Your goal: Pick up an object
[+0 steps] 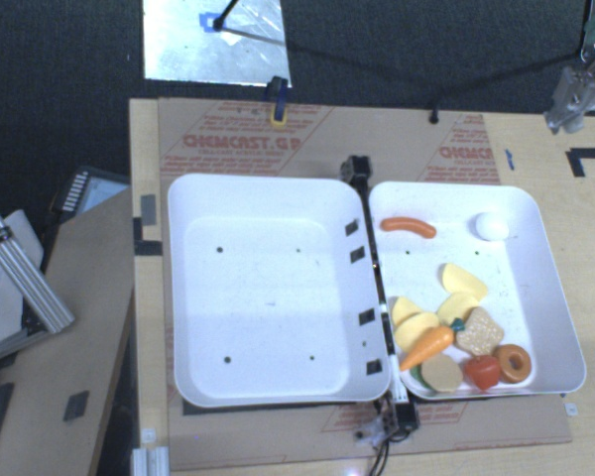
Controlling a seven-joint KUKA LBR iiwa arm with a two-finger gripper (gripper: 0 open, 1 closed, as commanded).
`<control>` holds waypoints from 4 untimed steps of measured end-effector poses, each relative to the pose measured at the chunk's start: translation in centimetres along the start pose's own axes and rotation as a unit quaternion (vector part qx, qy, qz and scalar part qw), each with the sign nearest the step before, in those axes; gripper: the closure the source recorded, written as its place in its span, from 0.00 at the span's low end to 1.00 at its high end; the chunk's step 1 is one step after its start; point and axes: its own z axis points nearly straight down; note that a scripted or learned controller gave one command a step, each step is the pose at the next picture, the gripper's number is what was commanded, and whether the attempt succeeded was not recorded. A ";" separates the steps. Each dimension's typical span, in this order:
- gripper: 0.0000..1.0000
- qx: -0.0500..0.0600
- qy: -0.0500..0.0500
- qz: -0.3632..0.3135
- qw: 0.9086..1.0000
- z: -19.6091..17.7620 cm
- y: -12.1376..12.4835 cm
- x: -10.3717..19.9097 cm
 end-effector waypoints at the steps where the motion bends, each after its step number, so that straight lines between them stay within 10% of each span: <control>1: 1.00 -0.001 0.000 0.000 1.000 -1.5 -6.5 1.0; 4: 1.00 -0.001 -0.001 0.002 1.000 -1.4 -7.8 -8.0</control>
